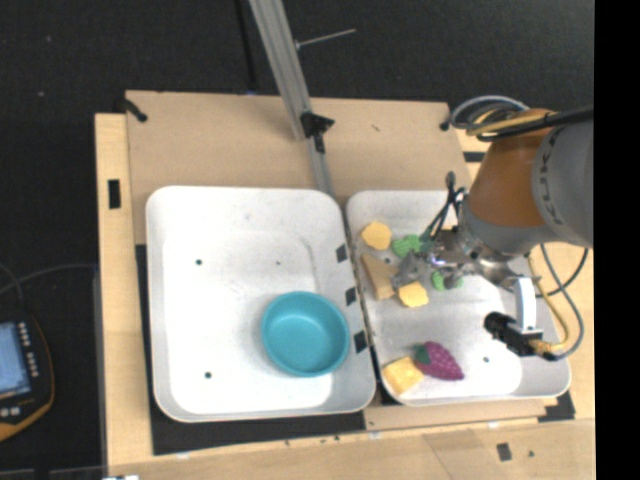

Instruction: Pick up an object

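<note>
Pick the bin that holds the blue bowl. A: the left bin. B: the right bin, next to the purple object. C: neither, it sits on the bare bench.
A: the blue bowl sits in the left bin, near its lower right corner, while the purple object and the yellow pieces lie in the right bin.

No text, label or number is readable.

Tan wooden bench on dark floor, slanted metal pole, handheld screen device at left.
</note>
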